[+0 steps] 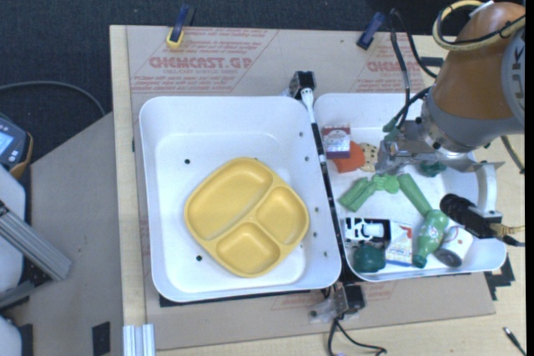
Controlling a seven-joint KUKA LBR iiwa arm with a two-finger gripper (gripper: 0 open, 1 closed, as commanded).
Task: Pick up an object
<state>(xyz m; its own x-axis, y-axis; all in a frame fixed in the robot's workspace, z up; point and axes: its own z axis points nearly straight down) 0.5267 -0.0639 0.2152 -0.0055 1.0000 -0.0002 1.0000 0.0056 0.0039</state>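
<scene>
Gripper (392, 165) low in right bin (491, 263) — above green toy (367, 191)

Bulky rounded arm (476, 71): glossy orange band over grey wrist housing. Yellow-edged ring at arm's top. Black cables run down alongside wrist. Small metallic claw (394, 152) beneath wrist, grey-silver parts, detail too small to tell.

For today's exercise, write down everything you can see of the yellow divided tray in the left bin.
The yellow tray lies flat on the floor of the left bin, turned at a slant to its walls. It looks like smooth moulded plastic with rounded corners and three hollows: one long one along its upper left side and two smaller ones. All three hollows hold nothing. It touches nothing but the bin floor.
</scene>
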